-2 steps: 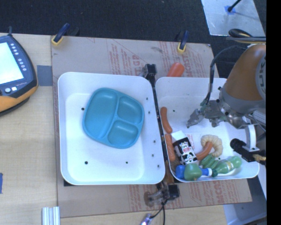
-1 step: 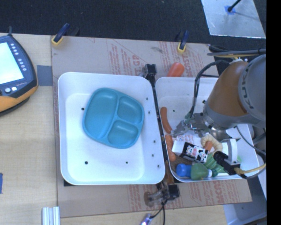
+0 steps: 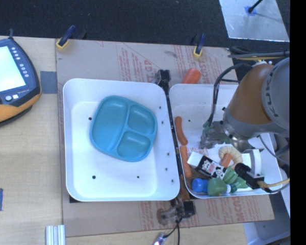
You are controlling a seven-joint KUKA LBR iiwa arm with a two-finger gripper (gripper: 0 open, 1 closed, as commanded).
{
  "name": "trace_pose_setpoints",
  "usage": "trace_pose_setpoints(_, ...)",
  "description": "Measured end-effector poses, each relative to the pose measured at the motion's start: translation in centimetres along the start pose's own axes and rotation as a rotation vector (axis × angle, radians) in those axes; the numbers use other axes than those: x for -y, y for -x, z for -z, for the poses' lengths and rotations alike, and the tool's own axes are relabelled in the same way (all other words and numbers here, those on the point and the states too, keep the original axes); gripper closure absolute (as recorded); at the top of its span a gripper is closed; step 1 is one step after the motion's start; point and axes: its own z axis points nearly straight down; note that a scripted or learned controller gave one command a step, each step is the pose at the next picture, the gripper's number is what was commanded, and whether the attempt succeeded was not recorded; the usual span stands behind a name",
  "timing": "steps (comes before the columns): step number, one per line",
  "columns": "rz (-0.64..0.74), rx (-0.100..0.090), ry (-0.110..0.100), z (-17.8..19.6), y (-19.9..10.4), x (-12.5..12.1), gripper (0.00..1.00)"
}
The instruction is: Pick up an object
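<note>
jumbled bright toys under the gripper, grip state impossible to tell

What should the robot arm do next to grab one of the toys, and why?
Probably lower a little straight down. The gripper hangs over the right bin, just above the toy pile at the near end, with a shrimp-like toy and an orange sausage close by. Nothing is seen between its fingers, so it has yet to reach a toy.
</note>
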Motion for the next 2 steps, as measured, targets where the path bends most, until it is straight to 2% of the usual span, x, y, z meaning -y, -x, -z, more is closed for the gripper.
trace_pose_setpoints(1, -0.006, 0.000, -0.005, 9.1, 8.2, 4.0, 1.00)
trace_pose_setpoints(2, -0.004, -0.001, -0.005, 13.3, 11.7, 5.7, 1.00)
